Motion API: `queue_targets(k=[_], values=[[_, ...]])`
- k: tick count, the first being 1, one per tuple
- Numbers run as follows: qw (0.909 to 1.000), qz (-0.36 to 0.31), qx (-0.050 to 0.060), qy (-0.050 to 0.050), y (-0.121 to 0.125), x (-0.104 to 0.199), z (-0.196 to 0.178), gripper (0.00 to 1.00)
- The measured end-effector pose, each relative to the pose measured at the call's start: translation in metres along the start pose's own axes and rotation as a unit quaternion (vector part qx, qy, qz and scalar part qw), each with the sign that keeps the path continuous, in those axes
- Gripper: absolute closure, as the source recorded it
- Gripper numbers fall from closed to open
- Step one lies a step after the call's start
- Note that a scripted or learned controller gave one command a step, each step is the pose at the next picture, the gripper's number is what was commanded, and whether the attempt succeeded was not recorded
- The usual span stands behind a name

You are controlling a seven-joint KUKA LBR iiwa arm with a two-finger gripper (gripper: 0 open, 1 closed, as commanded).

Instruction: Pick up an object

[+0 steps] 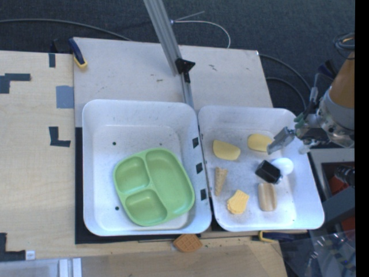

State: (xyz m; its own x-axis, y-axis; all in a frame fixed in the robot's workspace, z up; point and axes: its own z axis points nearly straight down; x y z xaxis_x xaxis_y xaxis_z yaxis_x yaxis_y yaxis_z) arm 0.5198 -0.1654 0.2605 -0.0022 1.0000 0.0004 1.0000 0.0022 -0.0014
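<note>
The right bin (pixel 300 212) holds several small items: a yellow rounded piece (pixel 226 150), a second yellow piece (pixel 259 142), a tan cone (pixel 221 179), a yellow lumpy piece (pixel 237 202), a tan bun-like roll (pixel 266 196), a black block (pixel 268 171) and a white round object (pixel 283 166). My gripper (pixel 292 145) hangs over the bin's right side, just above the white object and right of the second yellow piece. It looks open, with nothing between its fingers.
The left bin (pixel 98 120) holds a green divided plate (pixel 153 186). A slanted metal pole (pixel 166 33) ends at the bins' back junction. A brown cookie (pixel 185 243) lies outside the front rims. A blue and yellow clamp (pixel 78 53) sits at the back left.
</note>
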Motion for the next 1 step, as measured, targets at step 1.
queue_targets(k=[1], values=[[1.0000, 0.000, 0.000, 0.000, -0.0001, -0.0002, 0.0000, 0.00]])
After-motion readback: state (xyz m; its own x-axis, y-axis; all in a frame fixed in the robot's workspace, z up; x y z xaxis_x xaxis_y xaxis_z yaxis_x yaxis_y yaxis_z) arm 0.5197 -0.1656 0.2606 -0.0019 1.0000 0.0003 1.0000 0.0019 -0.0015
